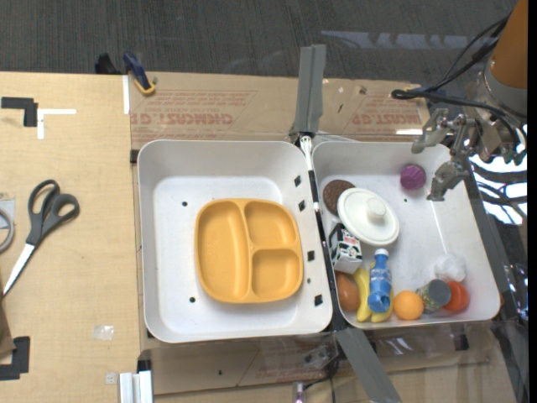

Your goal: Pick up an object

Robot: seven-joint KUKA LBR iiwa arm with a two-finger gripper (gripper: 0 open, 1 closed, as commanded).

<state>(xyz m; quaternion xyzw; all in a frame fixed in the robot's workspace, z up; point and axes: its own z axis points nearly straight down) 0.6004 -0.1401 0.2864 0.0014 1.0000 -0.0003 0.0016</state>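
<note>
Claw point(438, 162), spread open and holding nothing at upper right, must next drop onto the purple ball point(412, 176).

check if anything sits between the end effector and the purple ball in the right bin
Nothing visible does. The end effector hangs over the right bin's upper right part, and the purple ball lies just to its left on bare bin floor. The white lid sits lower left, off that line.

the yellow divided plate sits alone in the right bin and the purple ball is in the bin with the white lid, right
Not quite. The camera view shows the yellow divided plate alone in the left bin, not the right. The purple ball does share the right bin with the white lid.
</note>
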